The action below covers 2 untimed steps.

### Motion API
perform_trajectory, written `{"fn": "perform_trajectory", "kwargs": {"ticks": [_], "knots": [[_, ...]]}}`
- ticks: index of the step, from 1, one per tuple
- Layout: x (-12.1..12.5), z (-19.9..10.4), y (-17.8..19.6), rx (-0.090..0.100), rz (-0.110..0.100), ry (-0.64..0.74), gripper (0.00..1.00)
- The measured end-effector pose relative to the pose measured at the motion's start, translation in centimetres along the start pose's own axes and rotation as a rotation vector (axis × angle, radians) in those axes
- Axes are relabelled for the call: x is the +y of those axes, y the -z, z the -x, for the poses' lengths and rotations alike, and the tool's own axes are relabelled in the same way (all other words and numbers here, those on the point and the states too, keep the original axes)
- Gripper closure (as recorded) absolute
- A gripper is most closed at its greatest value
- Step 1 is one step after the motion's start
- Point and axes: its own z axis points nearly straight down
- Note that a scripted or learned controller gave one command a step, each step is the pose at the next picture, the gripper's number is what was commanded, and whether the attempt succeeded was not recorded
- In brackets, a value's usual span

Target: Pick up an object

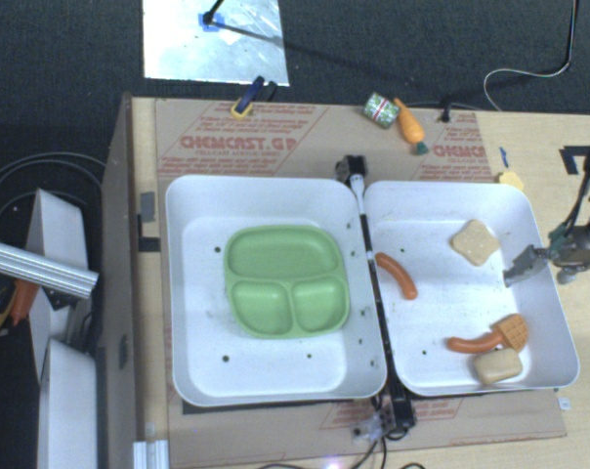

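The right bin (442, 384) holds several toy foods. A reddish sausage (396, 275) lies near its left wall. A pale bread piece (474, 242) sits toward the back right. Along the front right lie an orange sausage (474, 342), a small waffle piece (512, 331) and a beige lump (497, 365), close together. My gripper (520, 265) reaches in over the bin's right wall, just right of the bread piece and above the waffle piece, with nothing seen in it.
In the left bin (192, 262) rests a green divided plate (286, 279). Behind the bins on the cardboard lie a small green can (381, 108), a toy carrot (409, 123), a yellow and blue clip (246, 99) and a small yellow piece (511, 178).
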Motion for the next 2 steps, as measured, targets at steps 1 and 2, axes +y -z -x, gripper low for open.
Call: {"fn": "perform_trajectory", "kwargs": {"ticks": [1,2], "knots": [[-0.6,-7.0,-7.4,0.001,-0.001,0.001,0.0],[3.9,-10.9,-15.7,0.0,0.001,0.0,0.0]]}}
